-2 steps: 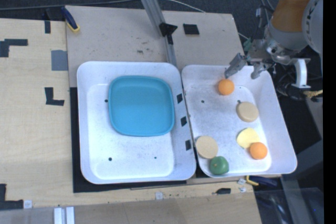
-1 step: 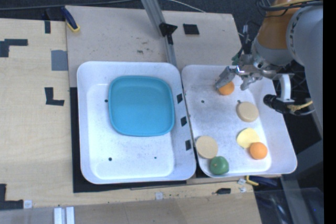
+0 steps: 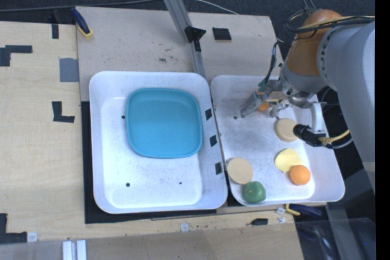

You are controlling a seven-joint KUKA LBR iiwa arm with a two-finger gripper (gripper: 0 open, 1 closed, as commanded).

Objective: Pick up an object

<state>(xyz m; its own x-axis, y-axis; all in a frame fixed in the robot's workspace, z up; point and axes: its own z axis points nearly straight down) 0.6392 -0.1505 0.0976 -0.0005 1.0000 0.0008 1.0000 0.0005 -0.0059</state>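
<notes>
Our gripper (image 3: 261,105) sits in the upper part of the right bin (image 3: 244,134); we cannot tell its state. Below it lie two tan discs (image 3: 239,170), a green ball (image 3: 254,192), a yellow piece (image 3: 286,159) and an orange ball (image 3: 299,175).

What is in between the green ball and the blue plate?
In the camera view, a tan round disc sits just up-left of the green ball; past it come the bins' white rims, then the blue plate.

Wooden bench (image 3: 36,131), two white bins (image 3: 109,192)
</notes>
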